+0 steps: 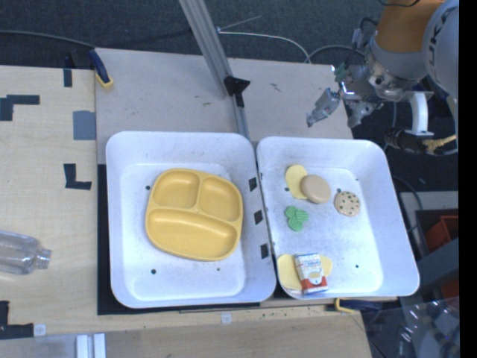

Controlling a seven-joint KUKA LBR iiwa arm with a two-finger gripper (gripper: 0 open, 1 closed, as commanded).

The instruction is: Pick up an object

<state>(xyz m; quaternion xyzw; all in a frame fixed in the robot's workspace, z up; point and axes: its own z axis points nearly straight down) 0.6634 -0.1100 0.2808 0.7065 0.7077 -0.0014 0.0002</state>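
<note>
The right bin [373, 274] holds a tan bun-shaped toy [316, 189] lying on a pale yellow piece [295, 176], a chocolate-chip cookie [346, 203], a small green leafy piece [297, 218], and a small carton [310, 270] on another yellow piece near the front. My gripper [339, 109] hangs above the bench just behind the right bin's far edge, up and right of the bun. Its two fingers are spread apart with nothing between them.
The left bin [127, 274] holds a yellow divided plate [195, 213]. A slanted metal pole [209, 36] runs down to the bins' shared far corner. A clear plastic bottle [19, 252] lies at the far left on the bench.
</note>
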